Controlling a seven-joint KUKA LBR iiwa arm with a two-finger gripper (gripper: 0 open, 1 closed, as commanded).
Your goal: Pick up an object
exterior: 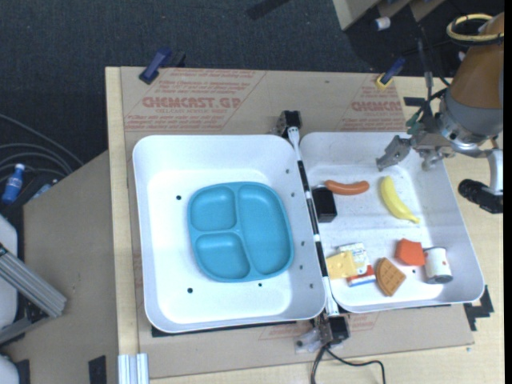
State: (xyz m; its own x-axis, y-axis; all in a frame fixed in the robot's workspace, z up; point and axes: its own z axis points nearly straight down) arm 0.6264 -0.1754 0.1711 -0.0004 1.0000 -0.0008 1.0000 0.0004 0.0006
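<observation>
The robot's gripper (410, 152) hangs over the top of the right bin (460, 250). Its fingers are spread apart and hold nothing. Just below it lie a yellow banana (396, 199) and a hot dog (346, 187). A blue plate (239, 230) sits in the left bin (156, 214).

Two smooth white plastic bins (160, 238), blue divided tray (240, 230) of matt plastic in the left one, glossy plastic-looking banana (395, 198) and sausage (347, 187) in the right, bare metal gripper (412, 150), brown papery printed board (240, 94) beneath, dark carpet (120, 14) far side.
</observation>
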